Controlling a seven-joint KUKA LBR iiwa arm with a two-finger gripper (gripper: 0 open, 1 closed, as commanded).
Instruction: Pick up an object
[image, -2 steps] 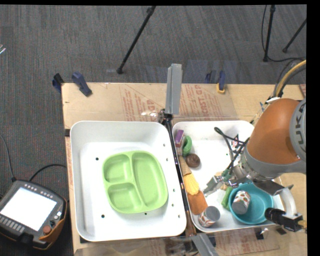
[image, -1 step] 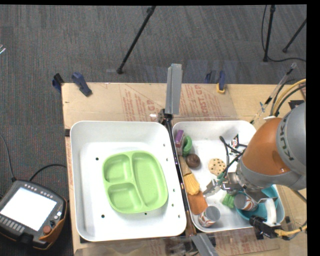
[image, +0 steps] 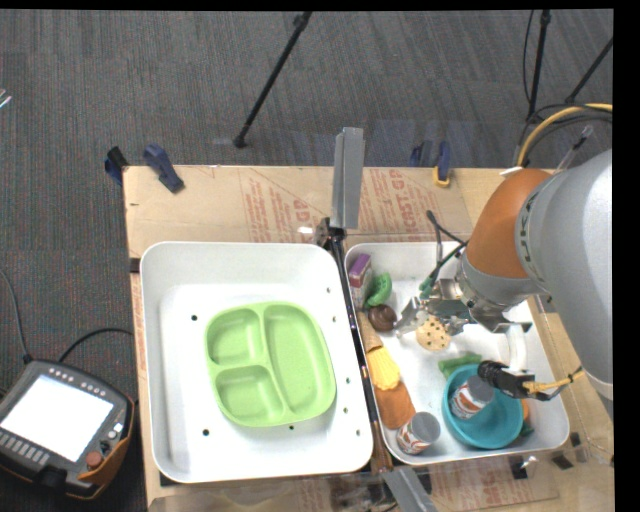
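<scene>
**Arm low over the crowded right bin**

Over the right bin (image: 552, 398), the gripper (image: 432, 312) hangs low among the clutter — whether its fingers are open or closed cannot be told. Just below it lies a round tan cookie (image: 433, 336); a dark brown ball (image: 382, 318) sits just to its left. Along the bin's left wall lie a purple item (image: 358, 268), a green piece (image: 379, 289), a yellow corn cob (image: 383, 368), an orange-brown block (image: 394, 402) and a can (image: 417, 433). A teal bowl (image: 486, 420) holds a second can. The left bin (image: 170, 300) carries a green divided plate (image: 270, 362) — both bins rest on the desk (image: 230, 205).
</scene>
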